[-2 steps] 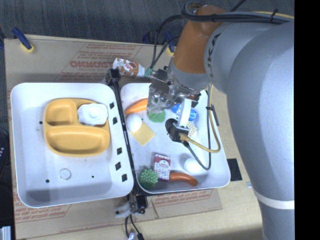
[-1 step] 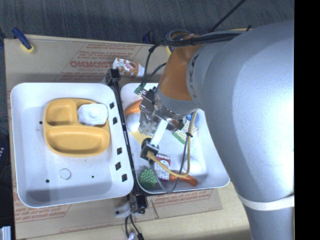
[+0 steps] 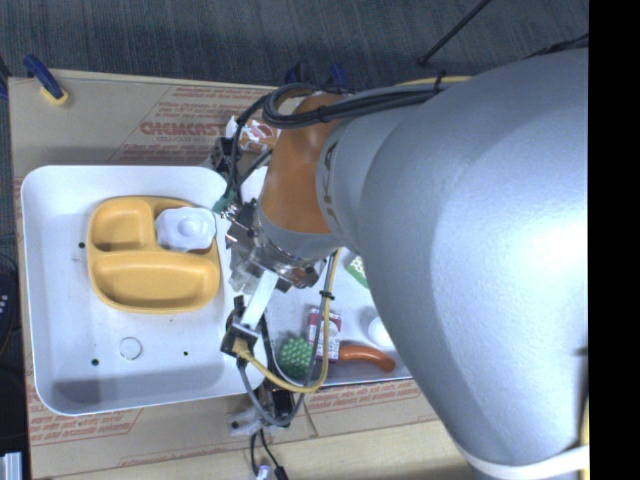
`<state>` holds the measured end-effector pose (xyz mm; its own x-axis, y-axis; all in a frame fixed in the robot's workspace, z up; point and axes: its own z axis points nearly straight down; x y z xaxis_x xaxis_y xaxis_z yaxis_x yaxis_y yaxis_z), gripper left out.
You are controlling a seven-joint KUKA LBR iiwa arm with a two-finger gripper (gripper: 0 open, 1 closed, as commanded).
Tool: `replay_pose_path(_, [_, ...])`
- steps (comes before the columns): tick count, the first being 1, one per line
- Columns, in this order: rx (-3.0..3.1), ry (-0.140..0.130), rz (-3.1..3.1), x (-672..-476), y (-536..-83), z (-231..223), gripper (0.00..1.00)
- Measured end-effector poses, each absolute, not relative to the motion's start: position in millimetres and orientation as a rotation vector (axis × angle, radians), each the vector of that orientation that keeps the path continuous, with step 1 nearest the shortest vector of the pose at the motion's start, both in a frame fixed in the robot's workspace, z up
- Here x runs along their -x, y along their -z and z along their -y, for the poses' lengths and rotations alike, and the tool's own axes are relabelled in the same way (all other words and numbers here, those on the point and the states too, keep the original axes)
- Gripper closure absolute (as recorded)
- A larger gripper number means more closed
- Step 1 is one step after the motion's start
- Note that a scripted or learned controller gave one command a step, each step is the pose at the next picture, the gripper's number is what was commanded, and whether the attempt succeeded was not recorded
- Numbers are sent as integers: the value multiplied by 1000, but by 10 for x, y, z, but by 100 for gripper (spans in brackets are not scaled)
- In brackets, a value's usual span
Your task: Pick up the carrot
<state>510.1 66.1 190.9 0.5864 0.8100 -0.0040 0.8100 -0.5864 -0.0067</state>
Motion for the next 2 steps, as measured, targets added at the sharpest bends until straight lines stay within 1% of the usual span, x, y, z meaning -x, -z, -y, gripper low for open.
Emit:
replay_pose_path(1, [2695,-3,1612,-5449,-3130,-627,100])
replay_pose_path(2, [2380,-7,2045,-5491,-2724,-337,100])
